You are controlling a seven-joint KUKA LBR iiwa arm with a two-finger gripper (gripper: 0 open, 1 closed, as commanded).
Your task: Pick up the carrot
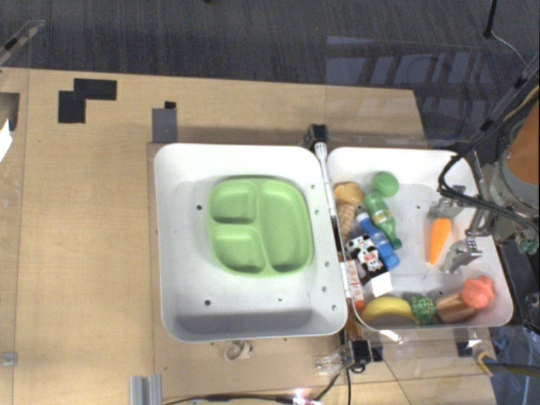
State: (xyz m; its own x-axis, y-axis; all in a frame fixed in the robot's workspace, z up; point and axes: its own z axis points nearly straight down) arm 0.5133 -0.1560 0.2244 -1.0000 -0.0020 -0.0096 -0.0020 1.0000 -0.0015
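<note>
The orange carrot [439, 239] lies in the right bin [422, 169], right of its middle, pointing roughly toward and away from the camera. My gripper [456, 233] reaches in from the right edge and sits just to the carrot's right, low over the bin floor. Its two metal fingers [464, 253] stand apart, open, and nothing is between them. The carrot rests on the bin floor next to the near fingertip; whether they touch I cannot tell.
Left of the carrot are a green bottle [384, 199], a blue bottle [377, 236], a bread roll [348, 196] and a black-and-white carton [365, 256]. Along the front wall lie a banana [388, 309], a brown sausage [456, 308] and a pink item [478, 291]. The left bin [181, 302] holds a green divided plate [257, 226].
</note>
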